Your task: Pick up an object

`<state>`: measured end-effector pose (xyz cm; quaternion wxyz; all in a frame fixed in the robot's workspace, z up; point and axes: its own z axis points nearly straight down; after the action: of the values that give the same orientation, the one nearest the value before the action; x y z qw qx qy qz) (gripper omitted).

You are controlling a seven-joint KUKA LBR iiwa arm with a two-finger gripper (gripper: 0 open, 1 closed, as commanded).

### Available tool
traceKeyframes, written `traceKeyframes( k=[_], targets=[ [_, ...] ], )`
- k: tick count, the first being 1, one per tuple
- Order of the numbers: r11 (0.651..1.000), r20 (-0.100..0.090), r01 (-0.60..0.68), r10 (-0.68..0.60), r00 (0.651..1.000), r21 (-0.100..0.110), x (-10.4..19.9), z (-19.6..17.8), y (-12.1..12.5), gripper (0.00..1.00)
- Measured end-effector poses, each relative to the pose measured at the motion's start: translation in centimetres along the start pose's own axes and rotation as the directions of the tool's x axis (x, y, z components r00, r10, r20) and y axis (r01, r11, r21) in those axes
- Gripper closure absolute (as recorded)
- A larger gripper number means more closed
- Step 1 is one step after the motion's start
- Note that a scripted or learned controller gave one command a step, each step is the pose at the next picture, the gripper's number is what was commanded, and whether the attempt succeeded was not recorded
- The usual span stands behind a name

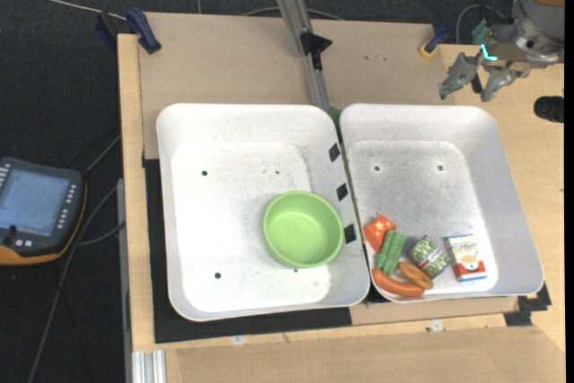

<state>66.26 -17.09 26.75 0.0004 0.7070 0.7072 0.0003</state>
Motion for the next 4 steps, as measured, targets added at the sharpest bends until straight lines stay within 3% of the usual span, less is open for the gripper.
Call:
traceKeyframes(
  k=[1, 4],
  targets=[
    [1.0, 0.0, 0.0, 0.0, 1.0, 0.0, 0.0, 0.0, 0.0, 0.0],
    [1.0, -0.001, 0.0, 0.0, 1.0, 0.005, 0.7, 17.4, 0.2, 0.0]
  ],
)
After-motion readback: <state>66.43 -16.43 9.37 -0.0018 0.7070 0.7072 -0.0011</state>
